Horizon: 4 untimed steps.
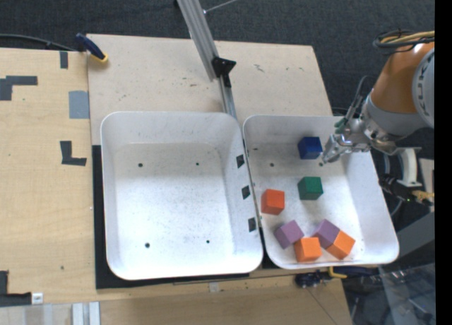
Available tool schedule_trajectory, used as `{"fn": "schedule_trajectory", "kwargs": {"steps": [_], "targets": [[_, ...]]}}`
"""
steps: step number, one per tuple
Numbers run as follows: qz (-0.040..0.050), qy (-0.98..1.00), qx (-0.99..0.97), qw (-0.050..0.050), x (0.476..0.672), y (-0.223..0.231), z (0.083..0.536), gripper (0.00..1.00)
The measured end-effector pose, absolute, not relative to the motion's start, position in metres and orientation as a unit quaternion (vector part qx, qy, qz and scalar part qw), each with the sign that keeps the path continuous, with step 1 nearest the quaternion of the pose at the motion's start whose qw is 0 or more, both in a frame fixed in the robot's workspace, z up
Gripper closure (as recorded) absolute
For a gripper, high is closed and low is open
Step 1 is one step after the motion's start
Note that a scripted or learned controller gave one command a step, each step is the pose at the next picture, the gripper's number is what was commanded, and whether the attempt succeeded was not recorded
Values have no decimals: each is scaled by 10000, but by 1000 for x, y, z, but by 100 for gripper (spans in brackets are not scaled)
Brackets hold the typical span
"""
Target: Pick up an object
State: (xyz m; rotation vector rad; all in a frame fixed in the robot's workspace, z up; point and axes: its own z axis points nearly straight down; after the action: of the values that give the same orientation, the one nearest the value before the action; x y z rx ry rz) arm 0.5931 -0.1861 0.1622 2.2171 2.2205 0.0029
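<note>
Camera view looks down on the tabletop [176, 69] with two white bins side by side. Nearest the viewer, at the front of the right bin [367, 175], sits a tight cluster: a purple cube [288, 232] touching an orange cube [307, 249], then a second purple cube [328, 232] with another orange cube [342, 244] against it. A little further back lie a lone orange cube [272, 201] near the bin's left wall and a green cube [309, 188] close beside it, the two apart. Further still is the blue cube [309, 148], standing alone towards the back. The left bin [113, 175] lies alongside, its pale floor speckled.

The tool [330, 152] hangs just beside the blue cube, on its right. Nothing is visible between its fingers, and I cannot tell how wide they stand; they are too small and blurred.

To my eye this is the approach step, with no grasp made. The blue cube looks the likeliest target, being nearest the tool and free of neighbours. The next move would seem to call for a small shift left to centre over that cube, then a straight descent and a close, keeping off the bin's back wall.
</note>
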Motion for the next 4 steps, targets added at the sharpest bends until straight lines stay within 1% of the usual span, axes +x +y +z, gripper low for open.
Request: {"fn": "schedule_trajectory", "kwargs": {"steps": [1, 2, 3, 4], "targets": [[15, 7080, 7062, 28, 598, -181, 224, 100], [12, 7076, 7066, 27, 597, -183, 288, 100], [0, 7090, 7052, -6, 601, -132, 274, 100], [-6, 7092, 7050, -14, 619, -82, 254, 100]]}}
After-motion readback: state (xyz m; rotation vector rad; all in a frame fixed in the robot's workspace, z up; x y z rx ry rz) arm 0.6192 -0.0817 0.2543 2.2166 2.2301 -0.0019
